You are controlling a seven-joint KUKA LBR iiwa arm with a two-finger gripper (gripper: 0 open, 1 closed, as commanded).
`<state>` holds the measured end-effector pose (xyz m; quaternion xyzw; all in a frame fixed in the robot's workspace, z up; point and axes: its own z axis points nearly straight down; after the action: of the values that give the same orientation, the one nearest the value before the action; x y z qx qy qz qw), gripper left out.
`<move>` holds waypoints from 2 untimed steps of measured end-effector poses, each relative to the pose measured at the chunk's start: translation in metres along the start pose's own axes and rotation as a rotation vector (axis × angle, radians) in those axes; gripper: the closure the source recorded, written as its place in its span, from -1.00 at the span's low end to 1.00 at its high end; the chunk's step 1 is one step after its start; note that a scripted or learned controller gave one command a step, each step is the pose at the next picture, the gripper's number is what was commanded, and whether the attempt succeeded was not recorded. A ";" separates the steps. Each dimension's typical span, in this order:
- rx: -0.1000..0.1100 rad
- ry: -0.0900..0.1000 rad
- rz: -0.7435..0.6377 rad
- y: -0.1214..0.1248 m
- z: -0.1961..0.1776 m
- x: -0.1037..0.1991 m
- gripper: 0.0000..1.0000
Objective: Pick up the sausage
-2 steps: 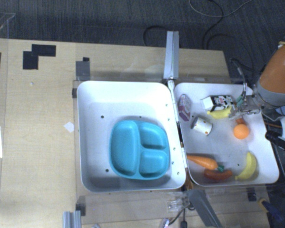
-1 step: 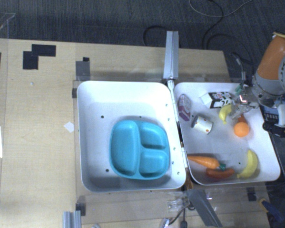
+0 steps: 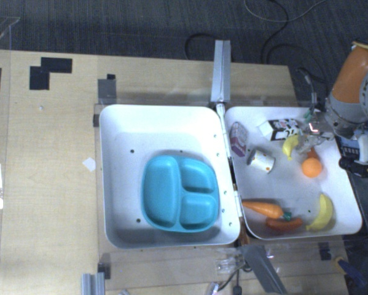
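The sausage (image 3: 284, 224) is a reddish-brown link lying along the front wall of the right bin (image 3: 354, 209). It lies just below the leafy end of a carrot (image 3: 262, 208) and left of a yellow banana (image 3: 323, 212). My gripper (image 3: 308, 139) hangs over the back right part of that bin, just above an orange (image 3: 311, 166) and beside a small yellow fruit (image 3: 290, 145). It is far from the sausage, toward the bin's rear. Nothing shows in its grasp.
The right bin also holds a purple packet (image 3: 238, 138), a white cup (image 3: 260, 160) on its side and a black-and-white item (image 3: 282, 128). In the left bin (image 3: 119, 165) lies a blue divided plate (image 3: 180, 192). A metal post (image 3: 221, 72) stands between the bins at the back.
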<state>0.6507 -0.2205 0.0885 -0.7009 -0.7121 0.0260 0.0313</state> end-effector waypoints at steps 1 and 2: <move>-0.033 -0.007 0.003 -0.009 0.001 0.003 -1.00; -0.046 0.000 -0.146 0.005 -0.033 0.018 -1.00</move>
<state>0.6585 -0.2028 0.1208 -0.6476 -0.7618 0.0073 0.0167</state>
